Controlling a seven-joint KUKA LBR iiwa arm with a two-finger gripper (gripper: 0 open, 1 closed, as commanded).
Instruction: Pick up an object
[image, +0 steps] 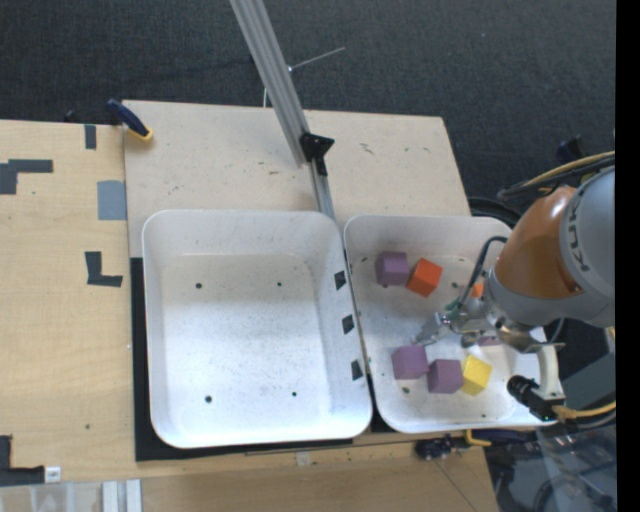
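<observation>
The gripper (462, 322) hangs low near the right bin's (400, 420) middle; its opening cannot be told. Two purple cubes (410, 361) and a yellow cube (477, 375) lie just beside it, toward the front edge.

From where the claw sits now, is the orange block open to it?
Probably yes. The orange block lies apart from the purple block beside it, nothing over it, and the claw hovers nearby in the same bin.
</observation>
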